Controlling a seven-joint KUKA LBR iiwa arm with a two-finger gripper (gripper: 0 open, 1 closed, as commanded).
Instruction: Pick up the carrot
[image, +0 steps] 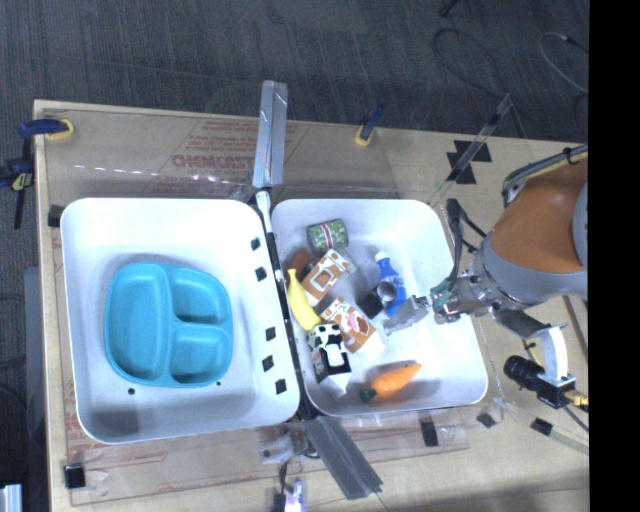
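Note:
The carrot (392, 380), orange with a green top end at its left, lies flat near the front wall of the right bin (455, 375). My gripper (413, 312) hangs over the right half of that bin, beside a blue bottle (388, 282) and roughly a hand's width behind the carrot. Nothing of the carrot is in the gripper. The arm's orange band (540, 225) sits outside the bin's right wall.
In the right bin lie a green can (326, 235), a brown carton (326, 275), a banana (299, 300), a printed box (351, 326) and a black-and-white toy (330, 352). The left bin (90, 240) holds a blue divided tray (170, 322).

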